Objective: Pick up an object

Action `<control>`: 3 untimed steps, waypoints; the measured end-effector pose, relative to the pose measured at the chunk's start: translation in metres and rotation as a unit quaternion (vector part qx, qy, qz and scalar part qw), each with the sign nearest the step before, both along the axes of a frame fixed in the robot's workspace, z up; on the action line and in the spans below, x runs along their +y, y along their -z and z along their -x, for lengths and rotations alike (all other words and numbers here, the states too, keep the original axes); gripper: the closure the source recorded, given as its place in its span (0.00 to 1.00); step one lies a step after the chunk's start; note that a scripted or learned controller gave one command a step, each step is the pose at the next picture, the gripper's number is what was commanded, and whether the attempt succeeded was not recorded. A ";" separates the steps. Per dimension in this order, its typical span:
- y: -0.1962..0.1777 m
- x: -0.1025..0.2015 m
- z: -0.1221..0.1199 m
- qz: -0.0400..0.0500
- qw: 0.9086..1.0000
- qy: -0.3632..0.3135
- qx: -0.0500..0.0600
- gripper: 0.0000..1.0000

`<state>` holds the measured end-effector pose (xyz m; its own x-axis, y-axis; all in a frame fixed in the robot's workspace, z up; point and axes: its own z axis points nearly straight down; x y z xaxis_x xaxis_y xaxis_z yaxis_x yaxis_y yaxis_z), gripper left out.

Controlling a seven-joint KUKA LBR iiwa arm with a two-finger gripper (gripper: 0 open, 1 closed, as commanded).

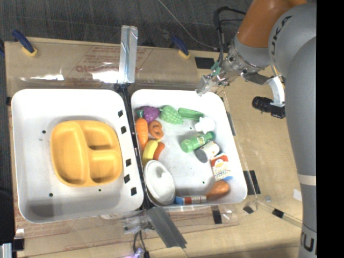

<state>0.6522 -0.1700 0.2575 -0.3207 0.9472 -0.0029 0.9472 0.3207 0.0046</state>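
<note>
Hovering above the far rim of the right bin (228, 117), the gripper (207, 86) hangs on the grey arm (279, 31), and whether it is open or closed cannot be told; nothing is seen in its grasp. The toys lie in that bin, below and apart from it: green grapes (171, 114), purple grapes (150, 113), a carrot (141, 131), a green bottle (195, 142) and a white bowl (159, 181). The left bin (27, 144) holds a yellow divided tray (86, 152). A small carton (221, 168) bears print too small to read.

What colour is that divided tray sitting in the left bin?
The divided tray is yellow, a warm orange-tinted shade, seen best in the camera view.
</note>
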 end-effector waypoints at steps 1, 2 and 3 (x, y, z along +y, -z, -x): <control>-0.023 0.010 -0.005 0.000 0.990 0.140 0.002 1.00; -0.033 0.012 -0.006 0.000 0.991 0.136 0.003 1.00; -0.032 0.050 0.040 -0.001 0.979 0.202 0.004 1.00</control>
<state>0.6125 -0.1202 0.2893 0.0801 0.9968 0.0002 0.9968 -0.0801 -0.0040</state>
